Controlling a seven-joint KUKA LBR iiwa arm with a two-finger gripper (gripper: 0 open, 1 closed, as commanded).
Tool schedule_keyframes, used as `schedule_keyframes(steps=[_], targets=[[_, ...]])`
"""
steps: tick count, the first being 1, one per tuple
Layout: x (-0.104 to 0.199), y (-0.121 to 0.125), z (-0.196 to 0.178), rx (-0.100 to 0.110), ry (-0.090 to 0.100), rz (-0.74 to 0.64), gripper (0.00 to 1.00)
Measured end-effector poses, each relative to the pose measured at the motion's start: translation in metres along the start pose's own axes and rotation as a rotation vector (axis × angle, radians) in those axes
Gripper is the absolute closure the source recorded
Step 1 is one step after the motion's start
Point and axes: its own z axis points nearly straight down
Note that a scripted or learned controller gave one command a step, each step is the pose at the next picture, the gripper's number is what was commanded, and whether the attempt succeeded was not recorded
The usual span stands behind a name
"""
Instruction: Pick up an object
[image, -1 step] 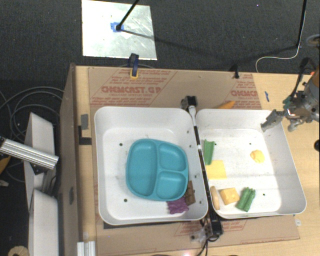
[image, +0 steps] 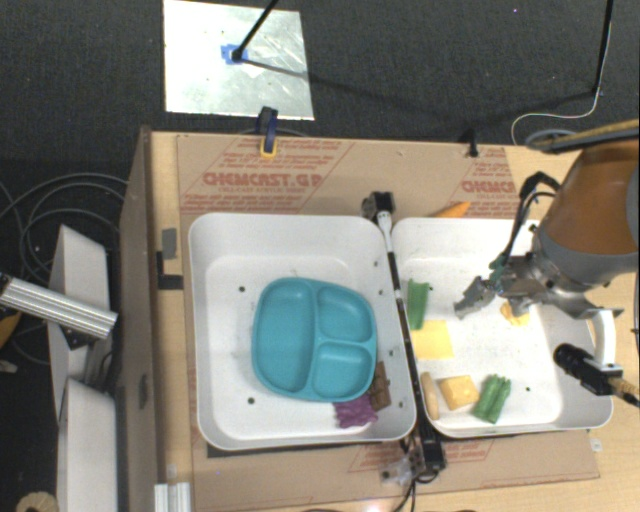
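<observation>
My gripper (image: 476, 294) hangs over the middle of the right bin (image: 470, 232), with the arm reaching in from the right. A small yellow-orange piece (image: 516, 317) lies just right of it, partly under the wrist. To its left, against the divider, a green piece (image: 417, 303) stands above a flat yellow square (image: 433, 341). Along the front of this bin lie a yellow block (image: 459, 391), a second green piece (image: 492, 397) and a small tan piece (image: 428, 386). Nothing shows in the gripper.
The left bin (image: 290, 240) holds a teal divided plate (image: 314, 339), with a purple thing (image: 352, 412) and a brown thing (image: 381, 388) at its front right. An orange thing (image: 452, 210) lies on the cardboard behind the right bin.
</observation>
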Motion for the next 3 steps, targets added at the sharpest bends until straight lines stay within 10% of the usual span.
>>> schedule_keyframes(steps=[1,2,3], targets=[[0.006,0.021,0.072,-0.006,-0.004,0.005,0.00],[-0.035,0.150,0.063,-0.022,-0.010,0.004,0.00],[-0.006,0.067,0.074,-0.001,-0.003,0.010,0.00]])
